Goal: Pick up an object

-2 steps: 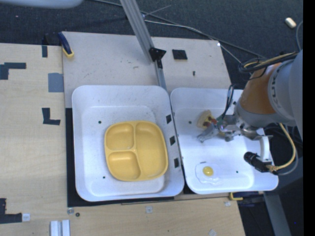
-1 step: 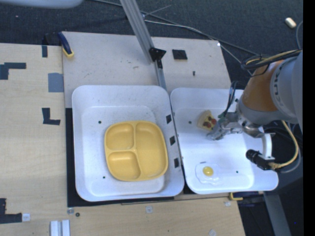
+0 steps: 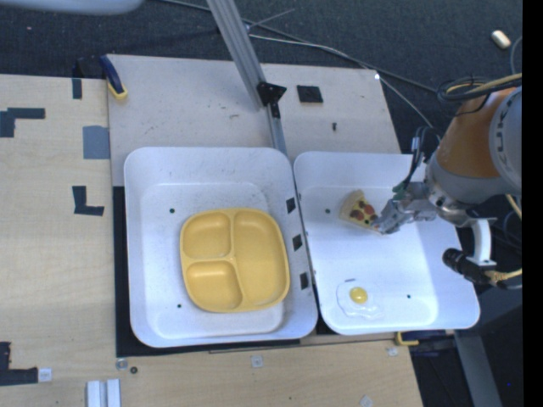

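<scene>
Fried egg (image 3: pixel 357 298) lies nearest; gripper (image 3: pixel 387 221) touches the pizza slice (image 3: pixel 359 209), its opening impossible to tell

We see a light wooden desk (image 3: pixel 51 227) with a paler board (image 3: pixel 204 117) laid across its middle. Dark tape patches (image 3: pixel 95 141) mark the wood at the left. A slanted metal post (image 3: pixel 242 45) rises from the board. Beyond the far edge lies dark carpeted floor (image 3: pixel 365 7), crossed by thin cables (image 3: pixel 339 53). Lighting is even, without strong shadows.
</scene>
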`<state>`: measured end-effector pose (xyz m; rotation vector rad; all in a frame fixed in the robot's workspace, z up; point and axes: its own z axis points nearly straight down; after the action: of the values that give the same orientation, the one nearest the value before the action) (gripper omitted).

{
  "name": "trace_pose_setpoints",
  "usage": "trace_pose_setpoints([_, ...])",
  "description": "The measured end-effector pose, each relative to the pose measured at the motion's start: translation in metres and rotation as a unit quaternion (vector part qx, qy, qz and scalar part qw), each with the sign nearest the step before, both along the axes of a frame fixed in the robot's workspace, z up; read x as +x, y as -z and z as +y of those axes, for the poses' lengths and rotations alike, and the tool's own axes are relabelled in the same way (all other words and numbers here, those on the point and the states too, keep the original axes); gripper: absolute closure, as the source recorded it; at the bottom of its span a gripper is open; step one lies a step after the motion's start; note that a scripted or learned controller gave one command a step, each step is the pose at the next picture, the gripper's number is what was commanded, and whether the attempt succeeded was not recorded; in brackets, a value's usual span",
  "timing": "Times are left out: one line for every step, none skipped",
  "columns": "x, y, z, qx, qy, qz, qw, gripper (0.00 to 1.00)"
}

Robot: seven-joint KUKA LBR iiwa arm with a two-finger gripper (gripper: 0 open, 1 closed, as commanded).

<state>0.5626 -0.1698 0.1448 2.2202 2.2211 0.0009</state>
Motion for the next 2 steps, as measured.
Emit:
trace_pose_setpoints([0.007, -0.056, 0.008, -0.0002, -0.001, -0.001, 1.0, 1.0])
trace_pose_setpoints([0.008, -0.109, 0.008, -0.0005, -0.001, -0.001, 1.0, 1.0])
